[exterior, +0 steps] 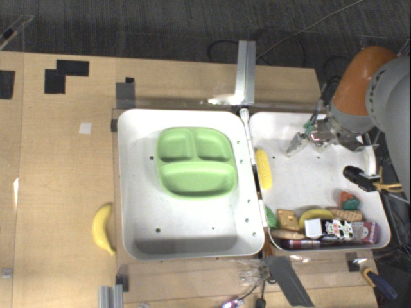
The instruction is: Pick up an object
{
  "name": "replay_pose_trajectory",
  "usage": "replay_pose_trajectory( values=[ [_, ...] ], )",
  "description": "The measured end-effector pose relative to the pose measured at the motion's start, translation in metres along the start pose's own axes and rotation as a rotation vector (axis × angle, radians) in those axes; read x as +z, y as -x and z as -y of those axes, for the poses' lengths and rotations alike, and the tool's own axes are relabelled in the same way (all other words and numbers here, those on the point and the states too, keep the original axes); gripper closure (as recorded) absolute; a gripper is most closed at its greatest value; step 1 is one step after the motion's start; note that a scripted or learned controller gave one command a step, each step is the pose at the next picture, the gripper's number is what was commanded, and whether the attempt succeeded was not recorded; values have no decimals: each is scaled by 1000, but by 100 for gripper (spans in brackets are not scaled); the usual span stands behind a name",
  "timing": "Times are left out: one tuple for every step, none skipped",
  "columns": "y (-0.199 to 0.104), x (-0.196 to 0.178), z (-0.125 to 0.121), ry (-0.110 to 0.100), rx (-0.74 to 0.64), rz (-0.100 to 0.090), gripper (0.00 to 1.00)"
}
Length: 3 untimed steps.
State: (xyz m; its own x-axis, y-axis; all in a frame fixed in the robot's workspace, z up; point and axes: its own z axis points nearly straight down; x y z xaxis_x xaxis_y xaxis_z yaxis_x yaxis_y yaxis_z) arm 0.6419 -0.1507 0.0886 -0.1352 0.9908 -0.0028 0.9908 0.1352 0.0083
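My gripper [294, 146] hangs over the upper part of the right bin [308, 172], above bare white floor. A yellow corn cob [262, 169] lies along that bin's left wall, to the lower left of the gripper and apart from it. Along the bin's near edge lies a heap: a banana [316, 215], a tan cracker-like piece [288, 219], a printed box [340, 228], a dark red marker [295, 243] and a small red and green item [349, 202]. Nothing shows between the gripper's tips.
A green divided plate [195, 161] rests in the left bin [138, 236]. A second banana [103, 228] lies on the wooden bench left of that bin. A metal post [246, 72] stands behind the wall between the bins.
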Motion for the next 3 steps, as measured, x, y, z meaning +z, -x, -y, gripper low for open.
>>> replay_pose_trajectory(
  values=[
    [-32,0,-34,-2,-95,0,0],
    [6,-39,-29,1,-147,0,0],
    [12,-2,69,4,-267,2,0]
  ],
)
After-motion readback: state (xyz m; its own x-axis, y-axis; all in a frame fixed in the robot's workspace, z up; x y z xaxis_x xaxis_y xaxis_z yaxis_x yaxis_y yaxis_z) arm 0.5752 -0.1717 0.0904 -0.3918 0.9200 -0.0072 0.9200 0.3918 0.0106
